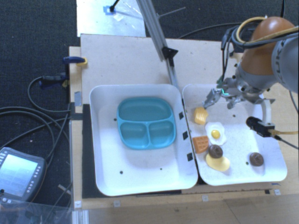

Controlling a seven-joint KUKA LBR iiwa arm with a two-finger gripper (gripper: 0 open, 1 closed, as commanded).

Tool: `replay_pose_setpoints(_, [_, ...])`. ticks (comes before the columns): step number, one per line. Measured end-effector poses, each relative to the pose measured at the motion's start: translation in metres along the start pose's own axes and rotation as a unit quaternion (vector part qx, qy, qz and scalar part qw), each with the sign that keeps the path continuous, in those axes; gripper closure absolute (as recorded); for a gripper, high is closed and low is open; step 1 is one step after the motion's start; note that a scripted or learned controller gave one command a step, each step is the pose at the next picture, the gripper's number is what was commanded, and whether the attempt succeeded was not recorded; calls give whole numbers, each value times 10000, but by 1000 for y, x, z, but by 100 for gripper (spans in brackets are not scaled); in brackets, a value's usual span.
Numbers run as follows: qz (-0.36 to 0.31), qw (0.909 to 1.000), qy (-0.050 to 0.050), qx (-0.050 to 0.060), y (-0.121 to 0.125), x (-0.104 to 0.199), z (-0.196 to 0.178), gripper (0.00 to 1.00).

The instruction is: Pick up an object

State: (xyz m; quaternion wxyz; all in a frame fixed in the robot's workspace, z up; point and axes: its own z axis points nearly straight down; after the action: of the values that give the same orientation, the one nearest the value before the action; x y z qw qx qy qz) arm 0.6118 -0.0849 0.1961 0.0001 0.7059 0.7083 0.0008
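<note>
My gripper (220, 101) hangs over the back of the right bin (271, 171), open, with nothing between its fingers. Just in front of and left of it lies a small yellow piece (201, 115). Further forward are a toy fried egg (216, 134), an orange square piece (201, 144), a dark brown round piece (215, 150) resting against a flat yellow piece (219, 164), and a second brown round piece (256, 159) near the front right.
A blue divided tray (146, 122) lies in the left bin (107, 171). A grey pole (154, 22) slants down to the wall between the bins. A black cable connector (258, 126) hangs over the right bin. Cables and a pendant lie on the floor at left.
</note>
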Motion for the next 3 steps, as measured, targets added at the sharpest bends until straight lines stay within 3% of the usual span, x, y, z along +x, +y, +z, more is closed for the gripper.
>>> replay_pose_setpoints(2, [11,10000,-10,-1,0,-4,107,0])
replay_pose_setpoints(3, [14,10000,-5,-24,1,-4,93,100])
